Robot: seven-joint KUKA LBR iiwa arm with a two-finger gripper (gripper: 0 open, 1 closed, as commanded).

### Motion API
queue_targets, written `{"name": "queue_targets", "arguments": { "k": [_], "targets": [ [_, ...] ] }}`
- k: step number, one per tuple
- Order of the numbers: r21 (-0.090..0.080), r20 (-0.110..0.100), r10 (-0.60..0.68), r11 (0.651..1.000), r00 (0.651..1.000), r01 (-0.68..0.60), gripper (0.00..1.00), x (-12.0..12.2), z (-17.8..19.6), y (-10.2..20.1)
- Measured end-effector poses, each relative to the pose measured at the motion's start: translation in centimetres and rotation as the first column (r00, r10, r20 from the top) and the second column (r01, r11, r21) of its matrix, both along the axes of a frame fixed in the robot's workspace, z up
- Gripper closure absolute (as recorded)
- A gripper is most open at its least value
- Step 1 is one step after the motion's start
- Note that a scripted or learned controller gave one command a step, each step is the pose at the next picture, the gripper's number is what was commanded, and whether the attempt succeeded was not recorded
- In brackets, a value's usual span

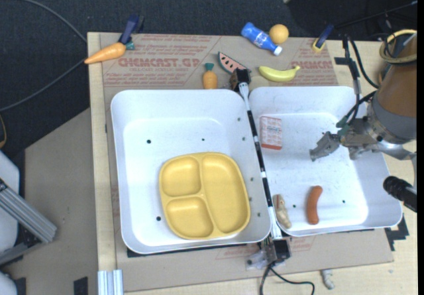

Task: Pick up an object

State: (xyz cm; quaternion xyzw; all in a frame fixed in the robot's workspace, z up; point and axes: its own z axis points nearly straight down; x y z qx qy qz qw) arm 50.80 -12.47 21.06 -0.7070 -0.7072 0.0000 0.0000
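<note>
The gripper (pixel 322 148) hangs over the middle of the right bin (pixel 301 98); whether its jaws are spread or pressed together cannot be told, and nothing shows between them. Toward the bin's near edge lies a sausage (pixel 313 205), long axis running near to far. A white-and-red packet (pixel 271 132) lies by the left wall, a tan piece (pixel 282 211) at the near-left corner. A yellow divided plate (pixel 203 194) sits in the left bin (pixel 132 115).
</note>
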Motion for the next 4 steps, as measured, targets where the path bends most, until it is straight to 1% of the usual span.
{"name": "queue_targets", "arguments": {
  "k": [1,2,3,4],
  "targets": [
    [0.001,-0.003,-0.001,1.000,1.000,0.001,0.00,-2.4,-10.1,0.7],
    [0.001,-0.003,-0.001,1.000,1.000,0.001,0.00,-3.0,-12.7,1.0],
    [0.000,-0.001,-0.002,1.000,1.000,0.002,1.00,-2.9,-11.7,1.0],
    [0.001,0.002,0.002,1.000,1.000,-0.002,1.00,-1.1,-2.6,8.0]
  ]
}}
